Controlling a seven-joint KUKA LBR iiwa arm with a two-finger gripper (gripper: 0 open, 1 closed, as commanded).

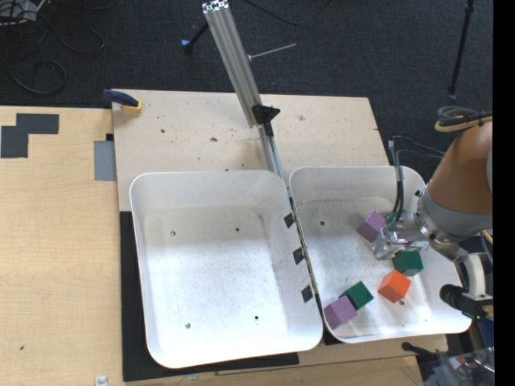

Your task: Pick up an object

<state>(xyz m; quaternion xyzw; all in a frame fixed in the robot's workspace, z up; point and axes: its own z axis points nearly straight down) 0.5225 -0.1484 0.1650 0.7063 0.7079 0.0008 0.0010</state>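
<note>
The metal jaws (392,244) hang low inside the right white plastic bin (338,185), near its right side. It is too small and blurry to tell if the jaws are wide or narrow, and no block can be seen between them.

A small light purple cube (372,225) sits just beside the jaws, on their upper left. A dark green cube (409,261) sits just beside the jaws on their lower right, so close that it may be touching them; that cannot be told. A small orange cube (394,285) lies just below the dark green cube, toward the front wall of the right bin. A second dark green cube (359,294) lies to the left of the orange cube, and a second light purple cube (340,311) rests against it, close to the front left corner of the right bin.

The grey arm with its orange band (463,179) reaches over the right wall of the right bin.

The left white plastic bin (161,187) stands side by side with the right bin, and their walls touch. Both bins sit on the pale wooden worktop (185,131). A long silver metal bar (237,67) leans up from behind the right bin.
</note>
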